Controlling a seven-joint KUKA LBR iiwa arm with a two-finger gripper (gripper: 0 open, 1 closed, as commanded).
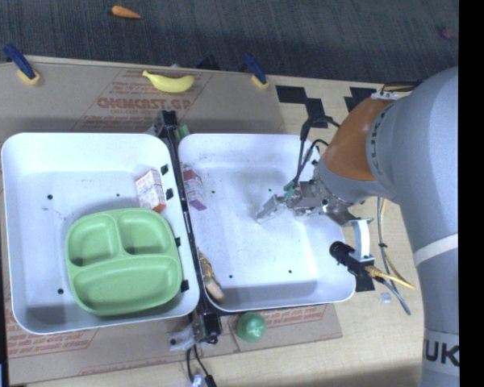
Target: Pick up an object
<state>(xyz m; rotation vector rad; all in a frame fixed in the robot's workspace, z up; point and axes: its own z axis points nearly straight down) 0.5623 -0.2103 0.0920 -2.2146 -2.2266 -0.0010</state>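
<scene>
Arm (403, 160) is reaching in from 3 o'clock, holding the gripper (268, 210) low over the middle of the right bin (226, 293). Judged step: approach, nothing picked yet. Fingers are showing a narrow gap at the tips, nothing seen between them.

Left bin (32, 313) is holding a green divided tray (125, 260), with a small red-and-white carton (151, 189) at the tray's 12 o'clock.

Nearest candidate: a small red-and-white packet (193, 188) lying against the right bin's left wall, at about 10 o'clock from the gripper, apart from it. Next move is likely calling for travel toward 9–10 o'clock, then descent around the packet.
</scene>
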